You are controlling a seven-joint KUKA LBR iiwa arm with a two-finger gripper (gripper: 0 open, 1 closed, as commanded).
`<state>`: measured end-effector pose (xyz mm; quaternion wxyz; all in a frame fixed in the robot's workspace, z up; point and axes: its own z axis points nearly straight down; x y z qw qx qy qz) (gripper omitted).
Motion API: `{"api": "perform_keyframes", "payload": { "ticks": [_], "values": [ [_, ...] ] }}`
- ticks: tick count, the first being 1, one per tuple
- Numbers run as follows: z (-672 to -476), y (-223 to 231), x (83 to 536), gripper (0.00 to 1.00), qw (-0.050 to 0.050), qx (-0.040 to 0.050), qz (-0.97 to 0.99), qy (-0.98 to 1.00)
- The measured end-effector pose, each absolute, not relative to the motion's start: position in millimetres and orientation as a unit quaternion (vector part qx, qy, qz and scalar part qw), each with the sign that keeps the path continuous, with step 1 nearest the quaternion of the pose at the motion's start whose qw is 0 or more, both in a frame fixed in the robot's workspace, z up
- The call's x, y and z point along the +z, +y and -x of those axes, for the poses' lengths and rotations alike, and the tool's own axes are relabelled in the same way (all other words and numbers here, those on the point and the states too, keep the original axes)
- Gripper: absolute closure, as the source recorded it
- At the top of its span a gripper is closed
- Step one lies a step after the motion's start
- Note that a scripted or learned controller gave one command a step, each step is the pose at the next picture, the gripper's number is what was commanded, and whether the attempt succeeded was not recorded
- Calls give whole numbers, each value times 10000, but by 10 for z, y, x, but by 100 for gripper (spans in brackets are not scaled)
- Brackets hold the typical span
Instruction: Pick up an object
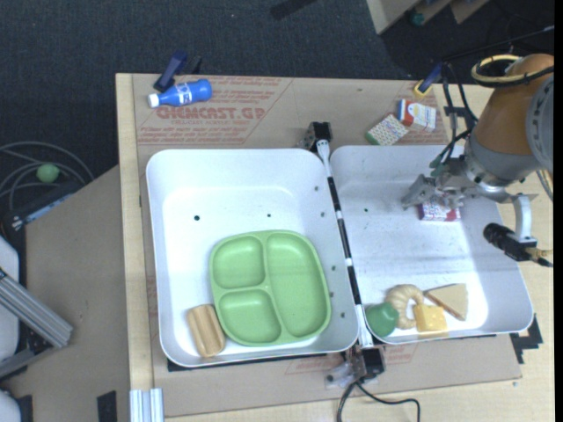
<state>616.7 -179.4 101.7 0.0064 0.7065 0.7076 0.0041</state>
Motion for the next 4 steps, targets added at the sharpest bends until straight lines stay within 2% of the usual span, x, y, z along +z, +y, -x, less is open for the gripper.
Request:
{"api": "perform_keyframes", "payload": {
  "ticks": [1,2,3,4],
  "values": [
    [-6174,-1795,1121,100,77,48,-7065,7077],
    [-6173,-1794,1118,0,75,46,-7065,7077],
    [-6369,-1884,896,0,41,19,-7066,7076],
    [-6392,-1895,1026,100,92,33,-7062,7080]
  ]
}}
